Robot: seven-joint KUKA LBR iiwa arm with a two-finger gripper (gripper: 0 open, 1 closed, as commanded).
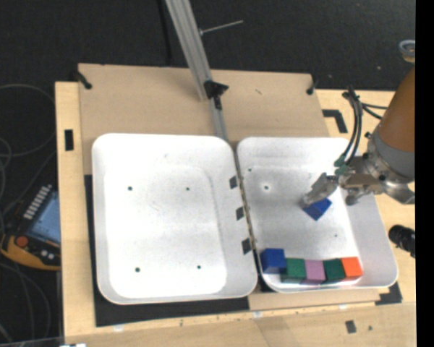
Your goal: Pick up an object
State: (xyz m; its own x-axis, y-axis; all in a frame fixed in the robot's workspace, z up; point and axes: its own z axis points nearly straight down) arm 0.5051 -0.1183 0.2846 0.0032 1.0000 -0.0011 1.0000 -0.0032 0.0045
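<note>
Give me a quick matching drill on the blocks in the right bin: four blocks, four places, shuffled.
Things:
1. orange block
2. purple block
3. tilted blue block
4. flat blue block

Places:
A. left end of the front row
B. at the gripper, apart from the row
C. right end of the front row
D. between two green blocks

Pairs: 1-C, 2-D, 3-B, 4-A

Dark floor (72,20) around tan bench (152,107)

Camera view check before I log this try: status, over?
Two-finger gripper over right white bin. Small blue block at its fingertips, grasp unconfirmed. Five blocks line the near wall, none obstructing.
</note>
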